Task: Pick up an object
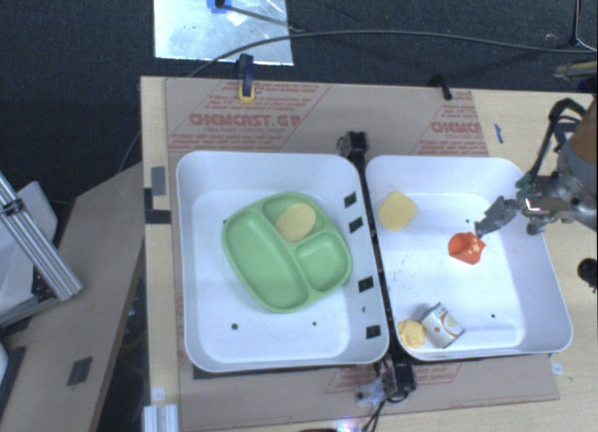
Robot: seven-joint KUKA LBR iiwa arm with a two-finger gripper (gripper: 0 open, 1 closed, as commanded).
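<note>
So on the left, the left bin (201,234) has a green divided plate (271,266) sitting in it, tilted a bit diagonal, with a pale yellow lump (297,222) in its upper compartment.

Moving over to the right bin (537,323): there's a yellow blob (398,211) near the top left corner, and down at the bottom left a small yellow piece (411,332) touching a little silver can thing (441,324) that's lying on its side.

The orange-red object (466,248) sits about mid-bin, toward the right. It's kinda lumpy, so I can't really tell which way it points or give it a long axis.

The pincer (488,223) is right at its upper right edge, tip basically on top of it or touching it. Can't tell from this angle whether the pincer is spread or closed, and I don't see the object between anything, so not calling it a grab.

The arm (561,198) comes in from the right over the surface (280,108), wrist low and angled down-left toward the object.
</note>
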